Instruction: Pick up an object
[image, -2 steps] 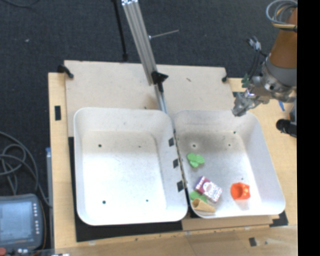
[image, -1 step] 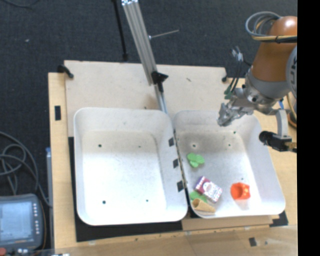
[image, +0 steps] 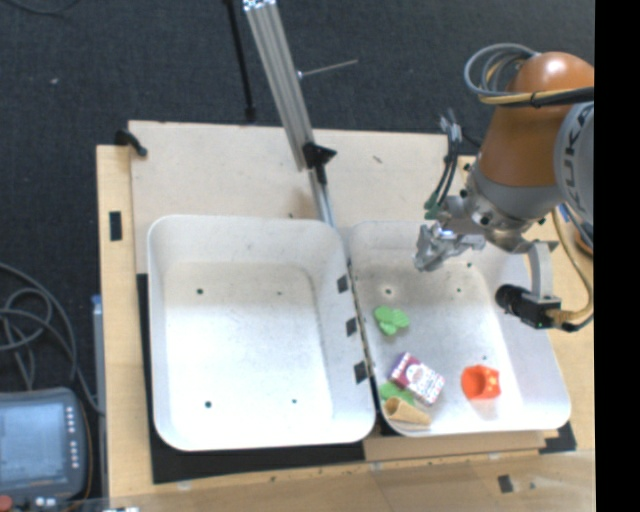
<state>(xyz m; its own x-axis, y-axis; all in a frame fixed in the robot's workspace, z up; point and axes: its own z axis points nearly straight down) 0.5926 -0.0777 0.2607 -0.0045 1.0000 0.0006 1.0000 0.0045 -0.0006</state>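
My gripper (image: 428, 254) hangs over the far part of the right bin (image: 520, 400), with nothing visible between its fingers. Below it in that bin lies a small green piece (image: 391, 320). Nearer the front sit a maroon-and-white packet (image: 416, 378), an orange object (image: 480, 382), and a tan cone-shaped item (image: 407, 410) at the front rim, with a bit of green beside it. The gripper is clear of all of them.
The left bin (image: 170, 250) lies beside the right one, sharing a divider edge with black clips. A slanted aluminium pole (image: 285, 90) rises behind the bins. The wooden bench (image: 200, 170) extends behind both bins.
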